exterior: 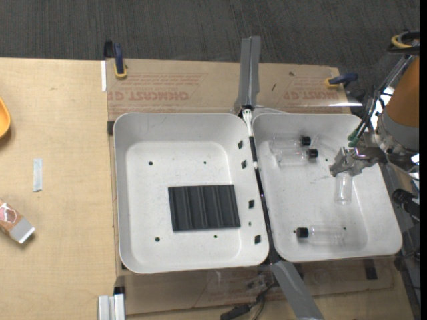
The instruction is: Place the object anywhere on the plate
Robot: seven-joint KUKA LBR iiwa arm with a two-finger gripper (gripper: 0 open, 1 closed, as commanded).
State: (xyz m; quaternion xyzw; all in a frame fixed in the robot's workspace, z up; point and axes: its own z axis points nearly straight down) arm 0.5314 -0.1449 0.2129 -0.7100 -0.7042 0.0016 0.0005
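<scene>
Bench (60, 125) first: left bin (133, 135) holds my dark ribbed plate (203, 207), right bin (380, 235) the clear vials. Gripper (347, 164) sits above one vial (342, 191), at its 6 o'clock, long axis 12–6. Grip state: can't tell.

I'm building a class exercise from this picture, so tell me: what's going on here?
A robot arm reaches in from the right over the right bin. Its hand hangs above a clear plastic vial that looks to hang from or lie just under it; a firm hold cannot be confirmed. Three more clear vials with black caps lie in that bin, two near the top and one near the bottom. The dark ridged plate sits in the left bin with nothing on it yet.
</scene>
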